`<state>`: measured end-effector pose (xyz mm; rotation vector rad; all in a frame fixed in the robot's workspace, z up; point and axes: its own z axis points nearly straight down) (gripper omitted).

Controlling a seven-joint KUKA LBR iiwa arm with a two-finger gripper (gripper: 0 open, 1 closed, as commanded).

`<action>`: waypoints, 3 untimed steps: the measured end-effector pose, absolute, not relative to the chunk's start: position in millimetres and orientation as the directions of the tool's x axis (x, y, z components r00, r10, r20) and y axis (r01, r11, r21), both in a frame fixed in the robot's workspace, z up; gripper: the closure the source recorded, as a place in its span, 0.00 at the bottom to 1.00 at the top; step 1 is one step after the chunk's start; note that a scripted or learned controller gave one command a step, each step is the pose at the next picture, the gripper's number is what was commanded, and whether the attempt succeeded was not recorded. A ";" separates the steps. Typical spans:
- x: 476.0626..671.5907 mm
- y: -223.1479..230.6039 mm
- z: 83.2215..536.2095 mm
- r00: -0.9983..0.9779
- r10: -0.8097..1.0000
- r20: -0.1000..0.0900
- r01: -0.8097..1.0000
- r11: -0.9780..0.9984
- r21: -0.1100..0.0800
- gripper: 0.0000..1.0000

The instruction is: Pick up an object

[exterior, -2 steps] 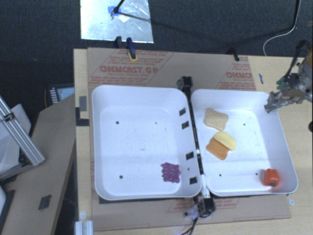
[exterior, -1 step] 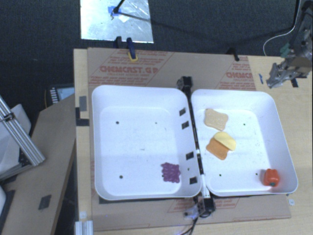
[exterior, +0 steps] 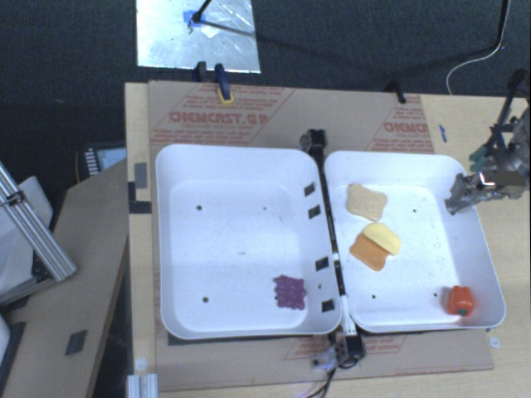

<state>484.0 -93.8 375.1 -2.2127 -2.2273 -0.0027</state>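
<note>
Claw [exterior: 459,196] at right bin's [exterior: 415,317] right rim — finger state cannot be told. Inside: beige piece [exterior: 366,201], orange-yellow piece [exterior: 375,245], red pepper [exterior: 460,300]. Left bin [exterior: 224,222] — purple grapes [exterior: 289,292].

The arm enters at the right edge of the camera view, only its wrist end in frame. The gripper [exterior: 459,199] points leftward and slightly down, tilted. Its metallic fingertips are small and blurred, with nothing seen between them.
</note>
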 end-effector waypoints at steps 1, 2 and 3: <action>510.0 6.0 413.5 -0.015 1.000 0.003 1.000 0.015 0.007 1.00; 486.0 66.9 402.2 -0.012 1.000 0.002 1.000 0.012 0.001 1.00; 486.9 108.7 511.1 -0.009 1.000 0.005 1.000 0.009 0.015 1.00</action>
